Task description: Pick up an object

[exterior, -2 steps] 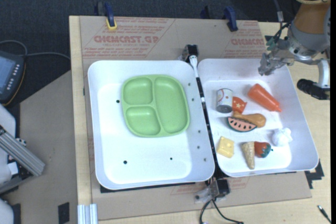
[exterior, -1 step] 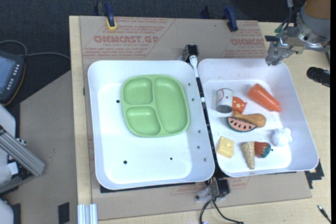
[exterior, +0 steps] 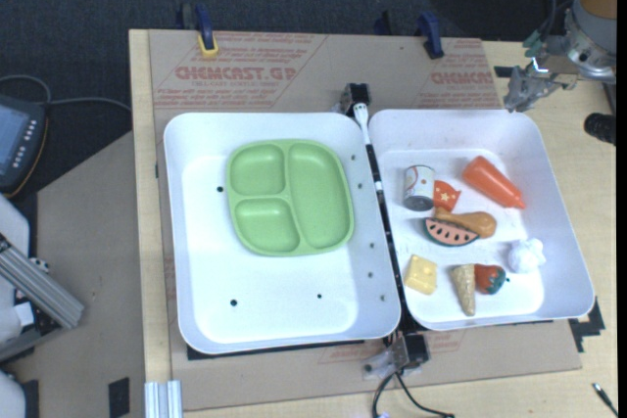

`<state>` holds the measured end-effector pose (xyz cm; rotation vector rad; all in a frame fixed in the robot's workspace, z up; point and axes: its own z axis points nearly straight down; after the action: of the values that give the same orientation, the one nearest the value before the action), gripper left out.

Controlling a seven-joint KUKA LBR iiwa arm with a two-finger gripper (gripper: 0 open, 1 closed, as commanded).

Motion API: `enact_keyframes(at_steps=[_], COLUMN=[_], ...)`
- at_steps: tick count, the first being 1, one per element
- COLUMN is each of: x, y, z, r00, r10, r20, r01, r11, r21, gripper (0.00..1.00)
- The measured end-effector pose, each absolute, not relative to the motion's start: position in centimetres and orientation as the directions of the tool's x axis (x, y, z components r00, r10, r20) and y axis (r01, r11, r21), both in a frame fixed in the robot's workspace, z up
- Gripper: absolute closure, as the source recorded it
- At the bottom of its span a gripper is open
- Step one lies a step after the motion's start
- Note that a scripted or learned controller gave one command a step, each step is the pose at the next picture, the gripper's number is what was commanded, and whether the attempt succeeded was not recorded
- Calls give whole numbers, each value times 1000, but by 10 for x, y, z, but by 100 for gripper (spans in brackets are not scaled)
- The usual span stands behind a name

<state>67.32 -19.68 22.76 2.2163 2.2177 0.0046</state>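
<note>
White right bin [exterior: 558, 210] full of toys; gripper [exterior: 524, 85] hovers beyond far corner, finger state indiscernible. Approach stage; descent over orange carrot [exterior: 493, 181] needed.

Glossy plastic tray [exterior: 291, 197], white bins [exterior: 196, 240]

Red print reading "CHEMCAST G.P" runs along the far edge of the brown board [exterior: 323, 64], near its left corner; the print near its right corner cannot be read.
</note>
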Motion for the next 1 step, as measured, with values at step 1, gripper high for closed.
enact_keyframes(at_steps=[1], x=[664], y=[-149], z=[237], r00=[-5], r10=[1000], r20=[2], r01=[1000], r11=[5], r21=[-1], gripper=[100])
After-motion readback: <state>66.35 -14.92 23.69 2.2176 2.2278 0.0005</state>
